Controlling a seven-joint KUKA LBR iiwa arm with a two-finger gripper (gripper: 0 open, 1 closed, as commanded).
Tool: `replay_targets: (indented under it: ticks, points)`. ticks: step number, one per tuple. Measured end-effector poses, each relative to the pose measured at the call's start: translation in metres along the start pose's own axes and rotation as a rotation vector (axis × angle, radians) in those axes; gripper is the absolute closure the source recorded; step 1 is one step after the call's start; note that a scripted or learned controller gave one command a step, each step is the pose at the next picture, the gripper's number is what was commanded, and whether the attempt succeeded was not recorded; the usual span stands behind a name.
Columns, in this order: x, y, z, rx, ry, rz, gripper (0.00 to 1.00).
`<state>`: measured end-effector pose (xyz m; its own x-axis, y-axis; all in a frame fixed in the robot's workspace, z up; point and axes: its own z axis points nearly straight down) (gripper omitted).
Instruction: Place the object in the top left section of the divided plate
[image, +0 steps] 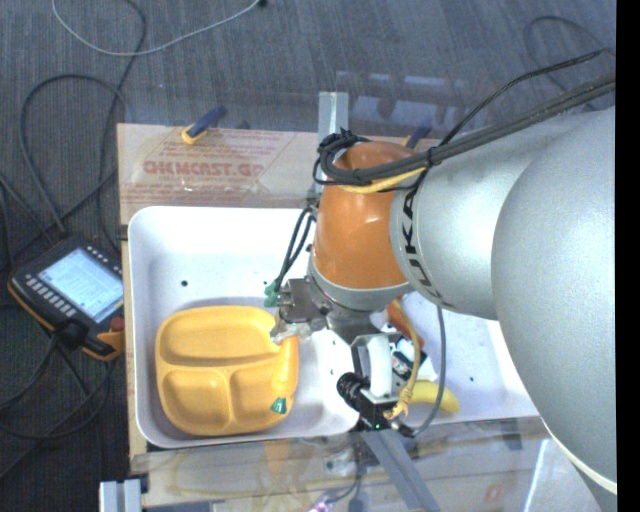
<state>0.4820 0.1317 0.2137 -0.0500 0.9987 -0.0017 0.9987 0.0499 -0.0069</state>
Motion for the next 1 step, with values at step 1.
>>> replay_targets:
  ticks: [1]
  points:
    - [-0.0002,0.0001,-0.0001,0.000,0.000,0.001,0.00]
